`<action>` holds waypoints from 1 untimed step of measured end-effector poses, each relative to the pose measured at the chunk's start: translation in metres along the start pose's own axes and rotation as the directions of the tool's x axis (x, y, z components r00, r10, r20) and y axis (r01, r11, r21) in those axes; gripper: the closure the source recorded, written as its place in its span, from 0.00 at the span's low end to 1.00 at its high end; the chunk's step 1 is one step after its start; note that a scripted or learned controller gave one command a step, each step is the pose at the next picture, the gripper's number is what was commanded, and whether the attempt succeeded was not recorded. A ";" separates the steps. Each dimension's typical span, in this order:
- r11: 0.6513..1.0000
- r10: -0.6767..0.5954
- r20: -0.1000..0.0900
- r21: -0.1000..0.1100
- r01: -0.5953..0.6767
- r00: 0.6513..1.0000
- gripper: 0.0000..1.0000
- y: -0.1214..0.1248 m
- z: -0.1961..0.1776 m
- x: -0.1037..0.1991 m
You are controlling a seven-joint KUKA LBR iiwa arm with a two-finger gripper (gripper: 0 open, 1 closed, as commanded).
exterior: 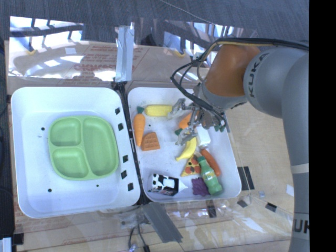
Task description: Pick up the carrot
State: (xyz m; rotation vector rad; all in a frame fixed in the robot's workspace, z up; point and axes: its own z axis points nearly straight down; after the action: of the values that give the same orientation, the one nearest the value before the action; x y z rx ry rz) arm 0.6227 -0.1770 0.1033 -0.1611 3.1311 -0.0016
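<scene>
- Carrot (139, 129) lying along the left wall of the right bin (231, 164), beside a corn cob (158, 110) and an orange wedge (150, 142).
- Hand (188, 126) low over the bin's middle, above a banana (187, 148); spread or pressed together — cannot tell.
- Green tray (84, 147) in the left bin (26, 140).

Left bin (21, 156): green divided plate (84, 147) in the middle. Right bin (231, 164): corn cob (157, 110) at the far side, brown wedge (150, 141) left of centre, banana (186, 149), pizza slice (191, 167), green bottle (210, 178), purple grapes (198, 186), black-and-white carton (165, 184) near.
</scene>
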 end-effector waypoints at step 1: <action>1.000 -0.005 0.005 0.001 0.005 1.000 1.00 0.001 -0.011 -0.002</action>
State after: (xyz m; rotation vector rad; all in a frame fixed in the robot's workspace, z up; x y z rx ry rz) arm 0.6244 -0.1757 0.1145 -0.1693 3.1257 -0.0032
